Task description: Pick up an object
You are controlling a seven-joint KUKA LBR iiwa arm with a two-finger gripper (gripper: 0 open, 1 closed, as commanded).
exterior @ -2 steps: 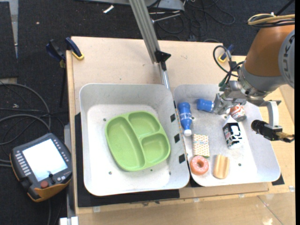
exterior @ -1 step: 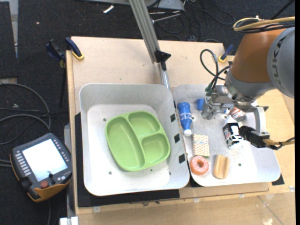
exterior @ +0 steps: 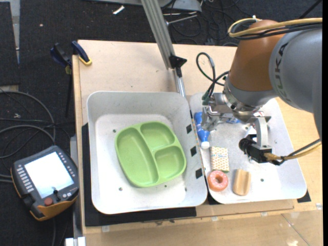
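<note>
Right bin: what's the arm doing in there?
The KUKA arm is reaching over the right bin, with its pincer low near the bin's left wall, right by a blue item. Whether it has a grip can't be told from this view. A wafer, a doughnut and a tan bread-like piece lie toward the bin's front. The left bin holds a green divided plate.

The grey arm bends in from the right, gripper pointing downward.
</note>
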